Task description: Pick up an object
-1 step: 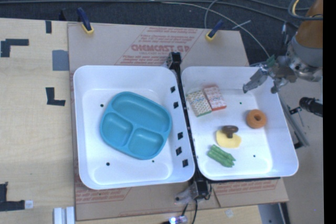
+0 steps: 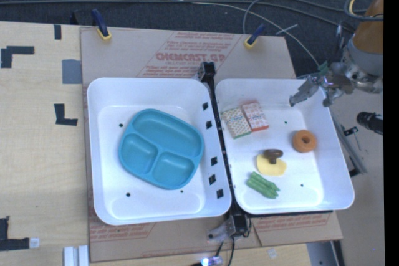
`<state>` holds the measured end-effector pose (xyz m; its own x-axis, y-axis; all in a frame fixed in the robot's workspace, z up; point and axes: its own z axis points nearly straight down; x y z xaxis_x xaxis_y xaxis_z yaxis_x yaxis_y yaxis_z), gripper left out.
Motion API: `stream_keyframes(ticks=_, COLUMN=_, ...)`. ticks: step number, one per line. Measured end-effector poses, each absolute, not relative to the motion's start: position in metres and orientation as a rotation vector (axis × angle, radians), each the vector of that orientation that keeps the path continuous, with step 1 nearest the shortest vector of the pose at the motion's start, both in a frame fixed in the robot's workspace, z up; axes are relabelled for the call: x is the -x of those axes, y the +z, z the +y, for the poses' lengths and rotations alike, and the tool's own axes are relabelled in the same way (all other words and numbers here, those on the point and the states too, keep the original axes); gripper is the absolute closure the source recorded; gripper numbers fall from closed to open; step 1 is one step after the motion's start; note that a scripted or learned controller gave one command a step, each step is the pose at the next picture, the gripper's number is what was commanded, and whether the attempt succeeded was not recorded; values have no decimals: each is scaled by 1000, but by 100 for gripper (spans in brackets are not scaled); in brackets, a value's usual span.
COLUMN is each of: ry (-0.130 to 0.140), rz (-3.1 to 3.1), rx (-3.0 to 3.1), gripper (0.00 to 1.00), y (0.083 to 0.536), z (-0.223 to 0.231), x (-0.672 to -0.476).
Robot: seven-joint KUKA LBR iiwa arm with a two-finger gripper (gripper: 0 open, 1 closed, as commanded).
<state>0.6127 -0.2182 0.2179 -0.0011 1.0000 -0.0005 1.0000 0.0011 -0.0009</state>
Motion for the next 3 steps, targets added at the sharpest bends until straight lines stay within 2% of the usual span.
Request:
stream_keyframes(ticks=2, ry=8, rz=-2220, rx=2216, gripper=0, y=91, z=-218, x=-618)
stream_keyframes(ticks=3, ry=3, rz=-2227, rx=2221, gripper=0, y=86, z=-218, x=-619)
